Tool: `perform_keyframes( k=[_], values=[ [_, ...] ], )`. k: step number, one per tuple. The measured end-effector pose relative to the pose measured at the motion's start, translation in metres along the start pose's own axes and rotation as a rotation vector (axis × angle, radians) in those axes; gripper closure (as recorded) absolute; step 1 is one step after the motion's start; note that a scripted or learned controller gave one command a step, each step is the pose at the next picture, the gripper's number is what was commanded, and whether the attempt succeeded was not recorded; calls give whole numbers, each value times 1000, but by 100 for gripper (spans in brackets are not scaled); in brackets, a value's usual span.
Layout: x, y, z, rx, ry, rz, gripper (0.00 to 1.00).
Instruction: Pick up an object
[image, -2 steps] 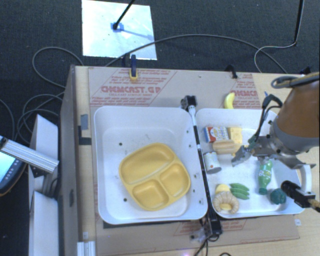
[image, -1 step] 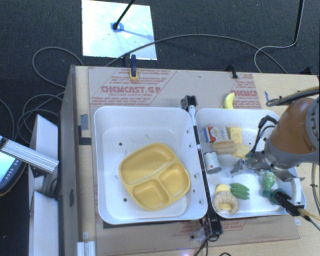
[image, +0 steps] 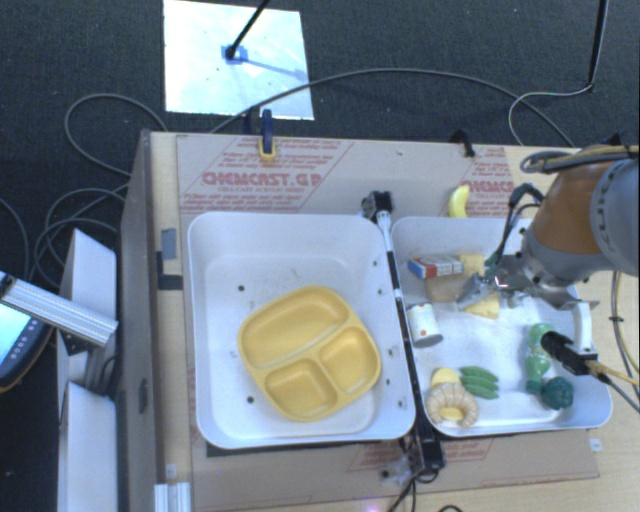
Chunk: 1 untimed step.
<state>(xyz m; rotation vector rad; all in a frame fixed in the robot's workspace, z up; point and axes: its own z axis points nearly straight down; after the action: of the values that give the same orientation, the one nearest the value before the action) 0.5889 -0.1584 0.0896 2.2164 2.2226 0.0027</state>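
- Yellow wedge (image: 486, 308), pale, cheese-like: is lying in the right bin (image: 500, 420), toward its upper middle, just beside the tip of the gripper (image: 483, 288); it is being judged the likeliest target, since the tool is hanging nearest to it.
- Red-and-white box (image: 433, 267): is lying close to the wedge on its upper left, with a tan block just beside it; a descent is best being kept clear of both.
- White cup (image: 424, 324): is resting near the divider, below the box.
- Green pod (image: 480, 381) and yellow curled piece (image: 452, 402): are sitting together at the bin's lower edge, well apart from the gripper.
- Green items (image: 545, 365): are lying under the arm's black fitting, partly covered.
- Fingers: their spread is not being shown clearly; whether wide or narrow cannot be told, and nothing is being seen between them.
- Left bin (image: 215, 260): is carrying a yellow divided tray (image: 308, 352).
- Counter (image: 330, 175): is bearing both bins.
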Motion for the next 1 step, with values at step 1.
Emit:
perform_keyframes(
  k=[1],
  values=[
    [-2,2,-14,-8,-3,-1,100]
  ],
)
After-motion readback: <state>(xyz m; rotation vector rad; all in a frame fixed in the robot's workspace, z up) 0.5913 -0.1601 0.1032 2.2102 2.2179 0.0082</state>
